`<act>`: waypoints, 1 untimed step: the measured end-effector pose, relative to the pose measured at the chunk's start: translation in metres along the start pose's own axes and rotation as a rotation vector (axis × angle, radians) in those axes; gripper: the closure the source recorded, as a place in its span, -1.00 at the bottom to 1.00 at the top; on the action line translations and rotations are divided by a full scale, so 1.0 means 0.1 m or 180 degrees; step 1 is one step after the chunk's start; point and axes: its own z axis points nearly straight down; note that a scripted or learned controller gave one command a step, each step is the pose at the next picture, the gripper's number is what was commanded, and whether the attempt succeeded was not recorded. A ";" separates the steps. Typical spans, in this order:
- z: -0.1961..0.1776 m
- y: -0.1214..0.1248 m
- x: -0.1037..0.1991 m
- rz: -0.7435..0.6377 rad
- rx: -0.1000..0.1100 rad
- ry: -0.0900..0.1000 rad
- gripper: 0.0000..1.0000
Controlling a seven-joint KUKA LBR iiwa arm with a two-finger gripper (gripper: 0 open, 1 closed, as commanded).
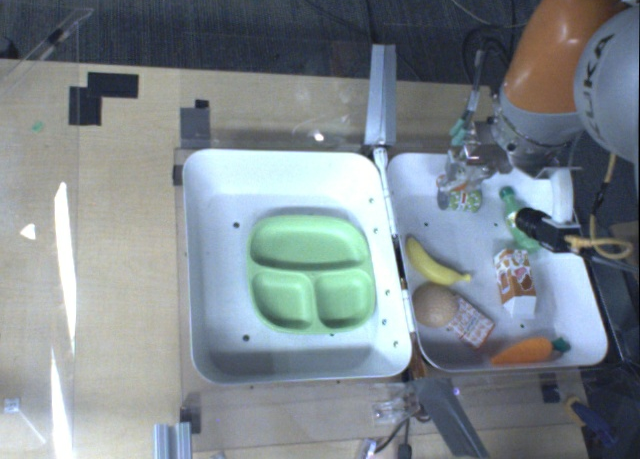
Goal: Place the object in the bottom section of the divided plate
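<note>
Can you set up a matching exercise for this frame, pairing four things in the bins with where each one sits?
Things:
1. divided plate
2. banana
3. carrot
4. hand

Places:
A. near the front edge of the right bin
B. over the back of the right bin
C. in the middle of the left bin
D. by the left wall of the right bin, next to the divider

Pairs: 1-C, 2-D, 3-A, 4-B
</note>
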 end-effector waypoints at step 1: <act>0.18 -0.15 0.83 -0.0913 0.0000 0.0007 1.00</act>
